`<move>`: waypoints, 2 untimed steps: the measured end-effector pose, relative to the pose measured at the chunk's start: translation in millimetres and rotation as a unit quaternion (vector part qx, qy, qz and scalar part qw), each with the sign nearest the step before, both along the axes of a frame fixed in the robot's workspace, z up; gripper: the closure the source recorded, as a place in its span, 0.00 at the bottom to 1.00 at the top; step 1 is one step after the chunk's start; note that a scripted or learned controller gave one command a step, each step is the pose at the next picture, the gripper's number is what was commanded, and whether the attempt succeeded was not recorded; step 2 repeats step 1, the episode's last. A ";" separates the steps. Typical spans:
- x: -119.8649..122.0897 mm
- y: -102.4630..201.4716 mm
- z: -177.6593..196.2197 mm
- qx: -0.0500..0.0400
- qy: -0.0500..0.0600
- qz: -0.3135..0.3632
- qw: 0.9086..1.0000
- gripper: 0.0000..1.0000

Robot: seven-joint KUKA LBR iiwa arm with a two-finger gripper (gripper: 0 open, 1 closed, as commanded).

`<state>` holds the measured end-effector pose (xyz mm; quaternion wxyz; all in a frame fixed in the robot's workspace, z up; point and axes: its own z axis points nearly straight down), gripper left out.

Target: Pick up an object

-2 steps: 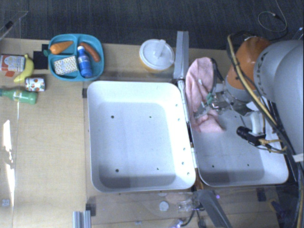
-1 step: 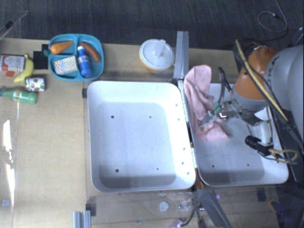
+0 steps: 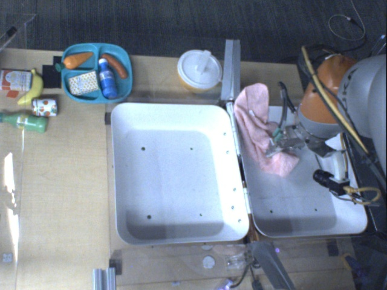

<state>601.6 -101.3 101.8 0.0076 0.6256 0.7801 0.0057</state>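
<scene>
The fingers (image 3: pixel 279 142) are down in the right bin (image 3: pixel 302 213), pressed into the pink cloth (image 3: pixel 257 125), which lies bunched under and to their left against the wall shared with the left bin (image 3: pixel 172 168); whether they are closed on the fabric I cannot tell. The cloth's crumpled folds probably rise toward the fingers because they are gathering it for a lift. I count two bins and one cloth, and far left of the fingers, on the table (image 3: pixel 54 192), one blue tray (image 3: pixel 97 72) and one lidded cup (image 3: pixel 199 70).
</scene>
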 end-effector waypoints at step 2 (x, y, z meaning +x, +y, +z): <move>64.8 43.2 83.9 -0.002 0.007 0.141 0.990 1.00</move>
